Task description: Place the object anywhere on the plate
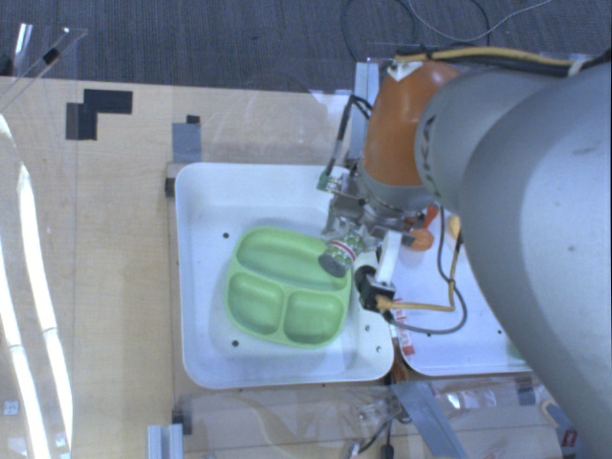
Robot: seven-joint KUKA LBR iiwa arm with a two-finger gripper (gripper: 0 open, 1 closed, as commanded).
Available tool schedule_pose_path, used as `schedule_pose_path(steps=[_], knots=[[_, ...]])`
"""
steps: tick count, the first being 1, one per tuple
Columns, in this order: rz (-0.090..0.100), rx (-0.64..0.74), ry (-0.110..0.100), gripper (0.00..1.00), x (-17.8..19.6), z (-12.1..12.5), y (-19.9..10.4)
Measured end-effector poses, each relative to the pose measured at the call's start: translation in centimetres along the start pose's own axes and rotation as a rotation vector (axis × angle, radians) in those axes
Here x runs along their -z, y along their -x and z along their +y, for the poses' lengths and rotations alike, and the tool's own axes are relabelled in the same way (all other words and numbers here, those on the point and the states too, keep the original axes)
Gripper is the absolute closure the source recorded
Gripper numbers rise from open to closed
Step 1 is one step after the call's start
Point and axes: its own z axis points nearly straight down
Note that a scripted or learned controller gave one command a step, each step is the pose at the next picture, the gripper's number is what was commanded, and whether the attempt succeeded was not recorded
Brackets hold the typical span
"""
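A light green plate point(282, 290) with three compartments lies in the left white bin point(206, 256). My gripper point(339, 249) reaches down from the orange-banded wrist point(402, 132) over the plate's right rim. Between its fingers sits a small can point(336, 257) with a green and red label and a grey end, tilted, just above the plate's upper right compartment. The gripper is shut on this can. I cannot tell whether the can touches the plate.
The grey arm covers most of the right bin point(449, 352). An orange object point(420, 238) lies in that bin close behind the wrist. A yellow cable point(426, 307) and a black connector point(367, 283) hang beside the plate's right edge.
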Motion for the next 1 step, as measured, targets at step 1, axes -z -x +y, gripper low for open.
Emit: schedule_pose_path(steps=[1], knots=[[0.0, 0.001, 0.001, 0.0, 0.02, 0.02, 0.02]])
